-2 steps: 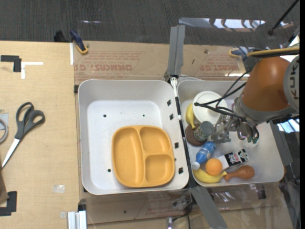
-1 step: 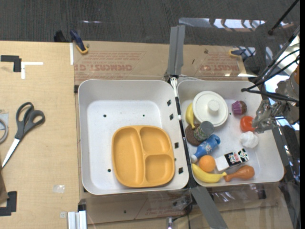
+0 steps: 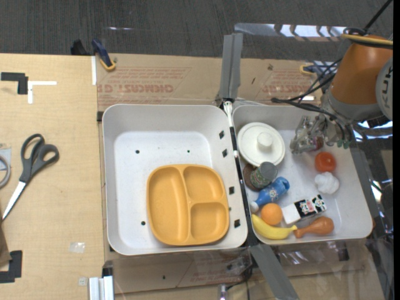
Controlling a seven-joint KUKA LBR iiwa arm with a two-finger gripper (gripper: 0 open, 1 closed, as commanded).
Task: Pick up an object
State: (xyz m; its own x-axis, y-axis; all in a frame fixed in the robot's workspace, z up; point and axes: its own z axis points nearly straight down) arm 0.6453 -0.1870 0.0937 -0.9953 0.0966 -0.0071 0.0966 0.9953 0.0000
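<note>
Tool (image 3: 310, 136) low at right bin's (image 3: 359, 195) far edge, above red ball (image 3: 324, 162); grip unreadable, cannot tell. Nothing visibly lifted yet.

Right edge of the frame slices the arm (image 3: 365, 74) off, so just the orange band and a sliver of grey get in. Below it the gripper (image 3: 315, 136) is a tangle of metal and cables in the upper right bin; whether its fingers are apart or together is impossible to read. At mid-left, the scissors (image 3: 28, 164) lose a blade tip past the frame's edge, and a grey ring (image 3: 3, 167) beside them is cut to an arc. In the right bin, the brown dish (image 3: 253, 177) sits half hidden beneath a grey cap (image 3: 267, 169). The black-and-white block (image 3: 309, 205) carries a pattern too small to make out.
</note>
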